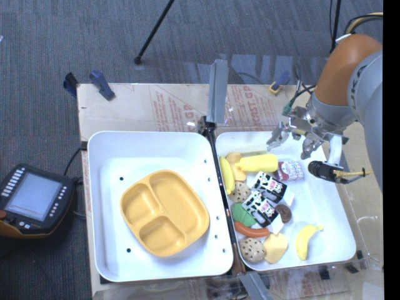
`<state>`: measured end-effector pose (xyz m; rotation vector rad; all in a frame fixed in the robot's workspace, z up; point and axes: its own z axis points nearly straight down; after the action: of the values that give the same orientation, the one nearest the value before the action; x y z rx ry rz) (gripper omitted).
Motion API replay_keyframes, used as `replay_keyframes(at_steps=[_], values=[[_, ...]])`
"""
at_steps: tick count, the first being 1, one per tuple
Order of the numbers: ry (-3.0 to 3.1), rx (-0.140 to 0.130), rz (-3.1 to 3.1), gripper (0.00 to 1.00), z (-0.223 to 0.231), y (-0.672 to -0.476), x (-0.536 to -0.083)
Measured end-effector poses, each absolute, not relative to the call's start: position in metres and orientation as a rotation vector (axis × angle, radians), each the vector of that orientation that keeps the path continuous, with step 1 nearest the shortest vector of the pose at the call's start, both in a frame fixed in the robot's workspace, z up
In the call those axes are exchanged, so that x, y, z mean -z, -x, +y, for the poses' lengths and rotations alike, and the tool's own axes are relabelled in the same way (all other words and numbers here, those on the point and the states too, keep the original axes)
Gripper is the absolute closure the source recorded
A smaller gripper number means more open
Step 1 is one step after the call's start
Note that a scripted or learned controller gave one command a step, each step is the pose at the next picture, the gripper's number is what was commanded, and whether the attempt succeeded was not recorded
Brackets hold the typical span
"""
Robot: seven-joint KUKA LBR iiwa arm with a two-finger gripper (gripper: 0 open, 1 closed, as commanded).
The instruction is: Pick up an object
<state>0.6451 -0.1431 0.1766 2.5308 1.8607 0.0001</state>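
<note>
My gripper (pixel 292 142) hangs over the far end of the right bin (pixel 340 220), its two fingers spread open with nothing between them. Just below it lie a pale yellow block (pixel 257 163) and a small red-and-white can (pixel 292 169). Further forward are two black-and-white cartons (pixel 269 185) (pixel 259 206), a long banana (pixel 227 175) along the left wall, cookies (pixel 252 249), a green piece (pixel 244 214), a sausage (pixel 252 230), a brown donut (pixel 284 213), a cheese wedge (pixel 275 247) and a small banana (pixel 305 239).
The left bin (pixel 109 161) holds a yellow divided plate (pixel 164 212). A grey upright post (pixel 218 99) stands behind the gap between the bins. A handheld pendant (pixel 31 199) lies off the bench at left.
</note>
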Motion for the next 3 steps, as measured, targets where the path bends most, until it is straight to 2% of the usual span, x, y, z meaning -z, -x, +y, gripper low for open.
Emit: replay_keyframes(at_steps=[1,2,3], values=[[-2.417,-0.007,2.001,0.00,-0.137,-0.624,-0.092],[-2.234,-0.006,2.206,0.00,-0.145,-0.585,-0.090],[-2.001,0.000,2.425,0.00,-0.118,-0.554,-0.087]])
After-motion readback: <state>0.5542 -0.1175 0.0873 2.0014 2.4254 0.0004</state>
